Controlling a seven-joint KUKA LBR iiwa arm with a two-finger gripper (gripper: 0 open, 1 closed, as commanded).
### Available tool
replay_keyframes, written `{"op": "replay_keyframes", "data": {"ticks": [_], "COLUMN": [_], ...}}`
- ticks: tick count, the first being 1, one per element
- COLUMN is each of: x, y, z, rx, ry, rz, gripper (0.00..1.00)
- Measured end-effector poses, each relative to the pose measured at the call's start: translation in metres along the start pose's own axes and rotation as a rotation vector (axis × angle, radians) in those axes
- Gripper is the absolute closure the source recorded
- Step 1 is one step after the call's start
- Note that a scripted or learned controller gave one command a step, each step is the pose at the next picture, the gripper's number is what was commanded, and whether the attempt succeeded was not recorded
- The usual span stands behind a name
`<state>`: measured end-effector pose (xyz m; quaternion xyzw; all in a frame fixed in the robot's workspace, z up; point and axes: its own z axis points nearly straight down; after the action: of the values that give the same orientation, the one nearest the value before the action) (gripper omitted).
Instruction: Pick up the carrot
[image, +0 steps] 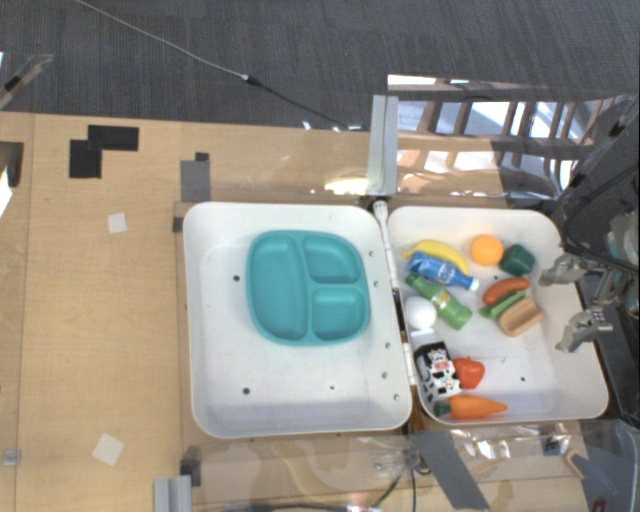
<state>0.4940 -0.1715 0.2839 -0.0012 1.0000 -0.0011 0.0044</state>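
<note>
The carrot (478, 406), orange with a green stub, lies flat against the near wall of the right bin (575, 385). It sits just below a cow-patterned carton (436, 371) and a small red fruit (469, 374). My gripper (566, 304) hangs over the right bin's right side, up and to the right of the carrot and well apart from it. Its two metal fingers (566, 269) point left and stand open with nothing between them.
The right bin also holds a banana (441, 252), a blue bottle (441, 270), a green bottle (441, 303), an orange (487, 249), a green pepper (518, 261), a sausage (505, 290), a bun (521, 318) and a white egg (421, 315). A teal divided plate (305, 287) lies in the left bin.
</note>
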Motion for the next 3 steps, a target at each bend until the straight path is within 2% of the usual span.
{"op": "replay_keyframes", "data": {"ticks": [1,2,3], "x": [-0.044,-0.036,-0.001], "y": [-0.034,0.006,0.05], "z": [0.182,0.192,0.19], "rx": [0.0,0.004,0.009], "ry": [0.002,-0.017,-0.026], "rz": [0.092,0.022,-0.098], "gripper": [0.0,0.0,0.0]}}
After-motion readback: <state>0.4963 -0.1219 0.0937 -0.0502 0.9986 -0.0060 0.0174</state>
